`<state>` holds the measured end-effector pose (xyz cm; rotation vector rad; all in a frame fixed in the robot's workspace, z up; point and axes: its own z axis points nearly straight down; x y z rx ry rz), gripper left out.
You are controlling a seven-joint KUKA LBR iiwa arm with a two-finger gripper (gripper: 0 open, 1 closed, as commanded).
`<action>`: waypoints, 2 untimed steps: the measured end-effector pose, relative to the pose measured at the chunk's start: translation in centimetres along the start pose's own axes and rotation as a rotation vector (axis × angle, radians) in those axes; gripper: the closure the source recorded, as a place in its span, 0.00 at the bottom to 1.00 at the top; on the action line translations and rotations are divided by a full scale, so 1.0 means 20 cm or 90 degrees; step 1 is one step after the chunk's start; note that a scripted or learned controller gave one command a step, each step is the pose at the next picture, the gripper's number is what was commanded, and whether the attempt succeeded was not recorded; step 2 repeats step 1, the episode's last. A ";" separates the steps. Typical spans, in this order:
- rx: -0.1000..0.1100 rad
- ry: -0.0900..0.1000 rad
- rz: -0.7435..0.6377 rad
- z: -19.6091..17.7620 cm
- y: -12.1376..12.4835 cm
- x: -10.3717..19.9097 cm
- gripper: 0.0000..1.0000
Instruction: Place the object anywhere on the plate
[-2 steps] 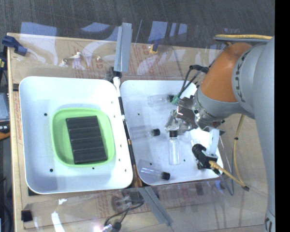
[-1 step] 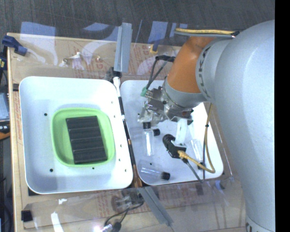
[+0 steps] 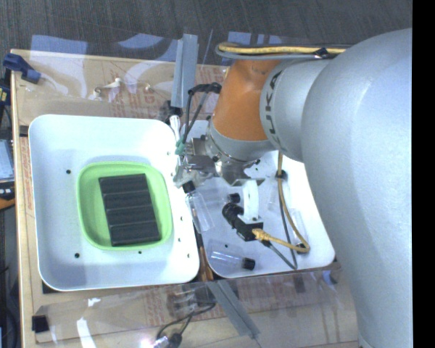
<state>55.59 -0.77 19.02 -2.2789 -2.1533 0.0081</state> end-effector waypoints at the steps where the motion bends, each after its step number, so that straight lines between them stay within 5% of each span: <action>1: 0.000 0.000 0.000 0.00 0.00 0.00 0.00; 2: 0.000 0.000 0.000 0.00 0.00 0.00 0.00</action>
